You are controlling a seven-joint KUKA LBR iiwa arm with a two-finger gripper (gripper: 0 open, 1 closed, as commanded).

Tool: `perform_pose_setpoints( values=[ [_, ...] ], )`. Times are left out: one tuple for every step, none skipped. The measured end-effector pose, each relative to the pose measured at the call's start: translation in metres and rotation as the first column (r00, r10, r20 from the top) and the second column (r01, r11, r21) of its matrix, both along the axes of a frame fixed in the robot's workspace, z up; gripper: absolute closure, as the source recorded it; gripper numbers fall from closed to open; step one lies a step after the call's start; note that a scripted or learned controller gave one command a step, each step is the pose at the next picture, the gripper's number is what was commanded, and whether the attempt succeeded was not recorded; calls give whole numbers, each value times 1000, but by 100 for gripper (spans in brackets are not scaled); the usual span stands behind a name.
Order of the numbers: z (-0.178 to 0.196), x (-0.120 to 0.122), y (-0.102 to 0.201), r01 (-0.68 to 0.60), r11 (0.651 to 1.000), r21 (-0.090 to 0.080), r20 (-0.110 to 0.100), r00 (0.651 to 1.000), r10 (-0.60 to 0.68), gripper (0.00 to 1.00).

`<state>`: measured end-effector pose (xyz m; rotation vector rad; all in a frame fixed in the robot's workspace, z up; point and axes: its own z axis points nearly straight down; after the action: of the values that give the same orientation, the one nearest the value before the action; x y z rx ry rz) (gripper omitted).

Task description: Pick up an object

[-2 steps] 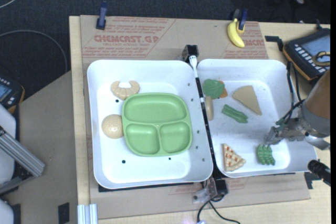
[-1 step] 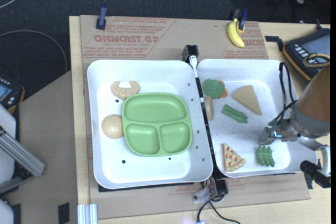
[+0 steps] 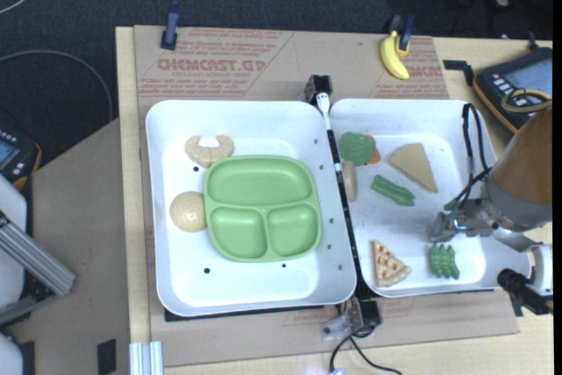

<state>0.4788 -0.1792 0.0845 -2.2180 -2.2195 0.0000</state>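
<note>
— How do the fingers stand?
— Low in the right bin, but too dark and small there; I cannot tell whether they are spread or pressed together.
— What lies nearest?
— A green bumpy toy just below them, a pizza slice to its left, a green bean pod above.
— Farther out?
— A tan wedge, then the left bin with a green divided plate and two pastries. A banana rests on the bench.
</note>
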Motion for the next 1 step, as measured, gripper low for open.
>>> perform_pose_setpoints(
  values=[
    [0,0,17,-1,1000,0,0,1000,1,100]
  ],
)
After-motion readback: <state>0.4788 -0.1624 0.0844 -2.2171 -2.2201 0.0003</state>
